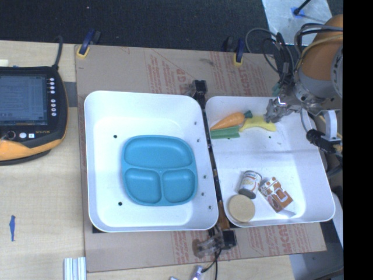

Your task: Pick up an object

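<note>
Jaws (274,111) sit low at the right bin's (315,156) far edge, just at the yellow banana's (260,125) right end; spread or pressed together, cannot tell. Nothing lifted yet: grasp and raise remain, with carrot (228,120) just beside banana, can (249,182) near front edge.

Arm (320,63) cut off at right edge; pincer (274,111) fingers indistinct.
</note>
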Available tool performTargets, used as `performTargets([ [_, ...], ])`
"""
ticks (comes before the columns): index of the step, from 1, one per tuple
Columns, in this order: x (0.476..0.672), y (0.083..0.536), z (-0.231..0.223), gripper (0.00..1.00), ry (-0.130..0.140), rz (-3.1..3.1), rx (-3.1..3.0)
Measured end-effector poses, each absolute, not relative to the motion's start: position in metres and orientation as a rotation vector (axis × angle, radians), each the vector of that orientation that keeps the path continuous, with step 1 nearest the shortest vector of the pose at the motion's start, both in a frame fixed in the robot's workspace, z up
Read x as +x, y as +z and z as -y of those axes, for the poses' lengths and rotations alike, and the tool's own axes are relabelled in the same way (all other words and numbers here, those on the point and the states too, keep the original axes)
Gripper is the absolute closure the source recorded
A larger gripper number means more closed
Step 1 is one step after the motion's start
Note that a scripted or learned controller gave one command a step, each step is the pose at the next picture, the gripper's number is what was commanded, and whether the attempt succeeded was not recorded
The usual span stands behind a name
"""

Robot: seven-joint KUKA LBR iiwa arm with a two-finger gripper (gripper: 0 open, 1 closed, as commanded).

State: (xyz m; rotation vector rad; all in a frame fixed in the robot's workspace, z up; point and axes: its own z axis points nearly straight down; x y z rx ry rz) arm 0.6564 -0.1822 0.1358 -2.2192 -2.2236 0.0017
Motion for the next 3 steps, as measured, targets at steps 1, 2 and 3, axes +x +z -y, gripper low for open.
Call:
performTargets([
  [1,0.657,0.236,0.212,0.00,0.001,2.226,-2.218],
  [2,0.655,0.120,0.141,0.00,0.006,2.224,-2.211],
  [3,0.579,0.139,0.201,0.00,0.005,2.223,-2.217],
])
